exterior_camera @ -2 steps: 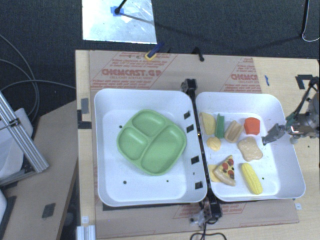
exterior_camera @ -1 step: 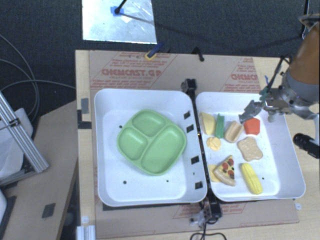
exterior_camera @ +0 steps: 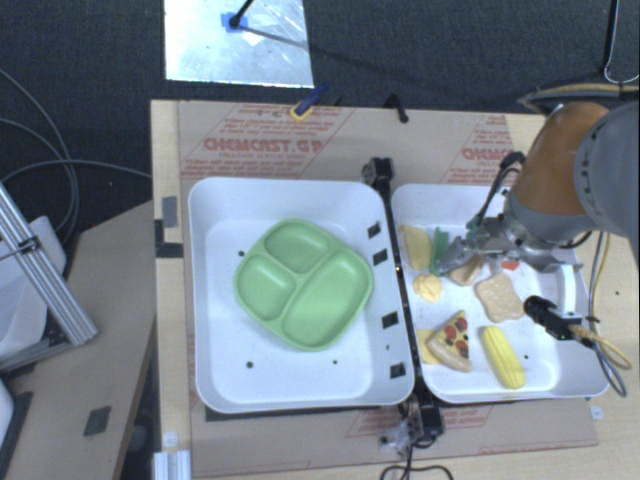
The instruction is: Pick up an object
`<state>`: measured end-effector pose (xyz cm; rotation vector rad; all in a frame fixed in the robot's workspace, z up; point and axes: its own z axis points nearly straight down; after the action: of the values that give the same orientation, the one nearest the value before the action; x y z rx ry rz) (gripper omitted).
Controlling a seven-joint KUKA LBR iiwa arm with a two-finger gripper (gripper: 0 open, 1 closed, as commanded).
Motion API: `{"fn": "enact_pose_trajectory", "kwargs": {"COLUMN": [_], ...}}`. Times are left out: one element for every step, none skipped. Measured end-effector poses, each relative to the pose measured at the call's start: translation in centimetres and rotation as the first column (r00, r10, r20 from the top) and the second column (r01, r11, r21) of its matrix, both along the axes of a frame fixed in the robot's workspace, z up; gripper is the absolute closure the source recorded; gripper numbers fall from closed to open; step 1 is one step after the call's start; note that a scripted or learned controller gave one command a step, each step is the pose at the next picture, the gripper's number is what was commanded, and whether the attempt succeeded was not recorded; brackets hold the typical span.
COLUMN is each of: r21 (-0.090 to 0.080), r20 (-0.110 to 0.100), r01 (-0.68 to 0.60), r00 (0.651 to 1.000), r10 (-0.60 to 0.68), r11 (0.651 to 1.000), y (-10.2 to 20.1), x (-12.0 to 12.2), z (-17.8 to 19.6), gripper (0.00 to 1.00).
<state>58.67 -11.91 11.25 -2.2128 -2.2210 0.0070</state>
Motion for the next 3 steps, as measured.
{"fn": "enact_pose_trajectory", "kwargs": {"r21": [0.003,0.001,-0.003], "r20": [0.018,0.019,0.006], "r01": [-0.014,-0.006,0.007], "r00": [1.0,1.0,1.0], "r10": [0.014,0.006,-0.007], "r11": [1.0,1.0,1.0], "y": [13.7,17.3,11.7], "x": [3.5,7.8,8.1], "z": [7.7,12.8,6.9], "gripper": [0.0,0.0,0.0]}}
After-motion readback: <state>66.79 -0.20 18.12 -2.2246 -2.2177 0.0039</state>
